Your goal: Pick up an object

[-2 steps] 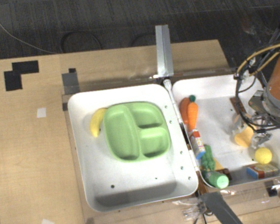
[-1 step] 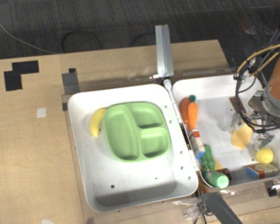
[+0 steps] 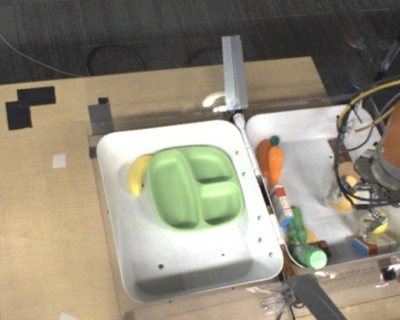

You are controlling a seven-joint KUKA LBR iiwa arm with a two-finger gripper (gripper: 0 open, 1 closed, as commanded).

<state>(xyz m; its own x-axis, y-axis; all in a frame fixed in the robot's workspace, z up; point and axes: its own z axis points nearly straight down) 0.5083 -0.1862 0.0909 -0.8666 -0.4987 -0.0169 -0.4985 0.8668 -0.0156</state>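
Right white bin (image 3: 307,132): open floor at centre; orange toy carrot (image 3: 271,163) and green bottle (image 3: 307,255) crowd the 9 o'clock wall.

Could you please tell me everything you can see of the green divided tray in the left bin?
The green divided tray looks like matte light-green plastic, squarish with rounded corners. It has one long compartment on its left and two smaller ones on its right, all bare. It lies flat, open side up, slightly turned, in the upper middle of the left bin. A yellow banana rests against its upper-left edge.
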